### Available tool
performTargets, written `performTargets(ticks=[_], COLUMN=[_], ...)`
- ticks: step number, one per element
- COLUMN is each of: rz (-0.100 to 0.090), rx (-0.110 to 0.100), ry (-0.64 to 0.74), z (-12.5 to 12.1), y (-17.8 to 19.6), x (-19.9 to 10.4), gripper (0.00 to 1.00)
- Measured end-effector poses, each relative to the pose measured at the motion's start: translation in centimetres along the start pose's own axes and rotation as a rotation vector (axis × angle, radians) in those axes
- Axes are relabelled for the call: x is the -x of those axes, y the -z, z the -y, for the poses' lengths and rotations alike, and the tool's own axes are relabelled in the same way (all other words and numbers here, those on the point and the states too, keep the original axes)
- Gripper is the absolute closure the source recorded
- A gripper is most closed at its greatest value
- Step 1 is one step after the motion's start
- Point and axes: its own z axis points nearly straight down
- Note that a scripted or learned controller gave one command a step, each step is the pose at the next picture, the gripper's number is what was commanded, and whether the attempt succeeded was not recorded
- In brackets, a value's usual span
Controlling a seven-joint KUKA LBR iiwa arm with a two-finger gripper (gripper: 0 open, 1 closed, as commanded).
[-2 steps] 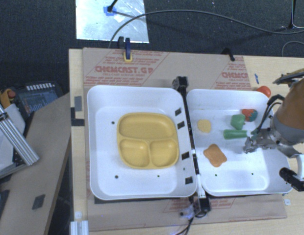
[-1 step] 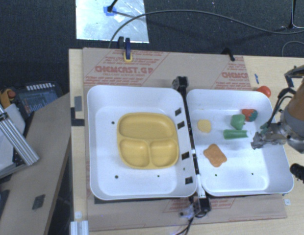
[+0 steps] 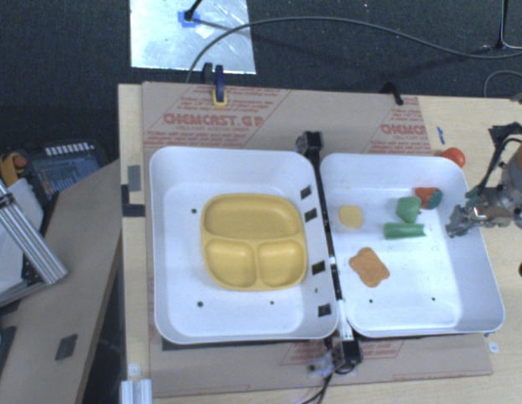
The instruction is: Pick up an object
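Where the arm comes in from the right, these lines start at its tip and work outward.

Hand (image 3: 460, 222): metal tip at the right rim of the right bin, low over the rim; whether it is open or closed I cannot tell, and nothing shows in its grip.
Arm (image 3: 507, 194): grey, cut off by the picture's right edge, with dark cables above the wrist.
Right bin (image 3: 471, 284): white and shallow, holding five small things in its upper half.
Green bar (image 3: 403, 231): lies flat, nearest the hand, just left of it but apart.
Green lump (image 3: 407, 208): just above the bar, about touching it.
Red piece (image 3: 428, 196): beside the lump, up and to its right, near the bin's top right corner.
Yellow piece (image 3: 351, 216): pale, roundish, well left of the greens, near the divide between the bins.
Orange piece (image 3: 369, 266): flat, below the yellow piece, toward the bin's middle.
Orange ball (image 3: 452, 156): outside the bin, on the table by its top right corner.
Left bin (image 3: 173, 225): white, side by side with the right one.
Tray (image 3: 248, 241): yellow, three compartments, lying in the middle of the left bin.
Table (image 3: 269, 112): covered by a brown printed sheet under both bins.
Clamp (image 3: 218, 84): blue and yellow, at the sheet's far edge.
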Motion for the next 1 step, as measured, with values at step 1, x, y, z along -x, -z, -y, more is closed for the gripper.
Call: performTargets(ticks=[1], rz=[-0.001], rx=[-0.001], ry=[0.000], z=[-0.25], y=[5.17], x=[0.07], gripper=[1.00])
